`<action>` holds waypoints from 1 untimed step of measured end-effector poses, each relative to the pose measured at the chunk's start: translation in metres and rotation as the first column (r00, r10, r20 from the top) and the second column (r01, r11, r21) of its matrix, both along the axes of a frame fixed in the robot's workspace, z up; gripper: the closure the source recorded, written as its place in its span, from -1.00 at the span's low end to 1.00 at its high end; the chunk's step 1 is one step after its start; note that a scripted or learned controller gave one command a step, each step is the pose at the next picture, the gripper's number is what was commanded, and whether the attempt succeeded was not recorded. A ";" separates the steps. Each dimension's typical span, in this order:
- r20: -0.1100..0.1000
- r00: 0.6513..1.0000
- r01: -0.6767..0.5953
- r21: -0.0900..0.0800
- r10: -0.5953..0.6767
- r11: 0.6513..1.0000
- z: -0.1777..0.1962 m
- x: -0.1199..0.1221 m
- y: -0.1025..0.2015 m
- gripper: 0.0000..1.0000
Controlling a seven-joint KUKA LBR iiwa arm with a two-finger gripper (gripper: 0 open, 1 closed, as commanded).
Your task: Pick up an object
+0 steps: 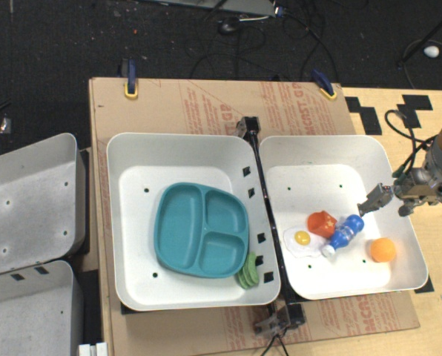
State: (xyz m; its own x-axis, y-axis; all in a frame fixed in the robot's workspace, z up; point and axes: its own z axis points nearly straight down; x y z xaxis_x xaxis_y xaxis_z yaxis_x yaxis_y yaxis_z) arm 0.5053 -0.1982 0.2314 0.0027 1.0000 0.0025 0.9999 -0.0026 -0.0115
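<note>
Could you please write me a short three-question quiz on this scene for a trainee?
1. True or false: the teal tray lies in the right bin.
2. Which object lies nearest the right bin's right wall: (a) the orange ball, (b) the fried egg, (c) the blue bottle?
3. Fill in: the green object sits in the left bin, at the tray's lower ____ corner.

Key:
1. False; it lies in the left bin.
2. (a), the orange ball.
3. Right. The red object lies between egg and bottle, and the gripper hovers above the right bin's right side.
</note>
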 end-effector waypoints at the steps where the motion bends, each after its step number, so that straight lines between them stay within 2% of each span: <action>1: 0.011 1.000 -0.003 -0.003 0.003 1.000 0.006 0.003 0.000 -1.00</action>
State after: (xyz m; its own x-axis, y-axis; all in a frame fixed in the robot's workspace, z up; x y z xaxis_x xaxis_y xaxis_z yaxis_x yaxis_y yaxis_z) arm 0.5079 -0.1978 0.2370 -0.0007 1.0000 -0.0003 1.0000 0.0007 -0.0008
